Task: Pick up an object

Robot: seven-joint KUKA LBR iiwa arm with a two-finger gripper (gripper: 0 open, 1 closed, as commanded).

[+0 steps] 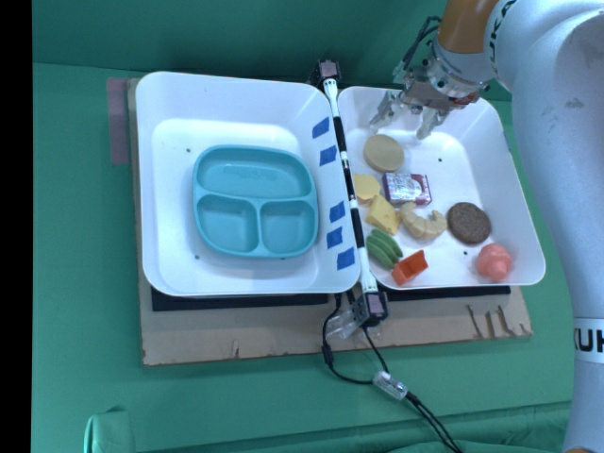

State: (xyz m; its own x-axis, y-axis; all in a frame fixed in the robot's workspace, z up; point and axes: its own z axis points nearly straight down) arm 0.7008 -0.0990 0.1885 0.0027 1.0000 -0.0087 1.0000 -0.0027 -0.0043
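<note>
Toys of food are gathered in the right-hand bin (528, 258), while the left-hand bin (165, 97) is taken up by a teal divided plate (255, 201). Nearest the tool is a round tan biscuit-like disc (383, 153), lying flat just below and slightly left of the fingertips as the camera view frames it; being round, no long axis is offered. Further down are seen a red-and-white packet (408, 189), a yellow cheese wedge (382, 215), a brown cookie (468, 223) and a pink piece (494, 260). The tool (408, 114) is hung over the bin's far corner, its fingers spread apart, nothing gripped between them and nothing touched. A short descent towards the disc is judged to be called for.
</note>
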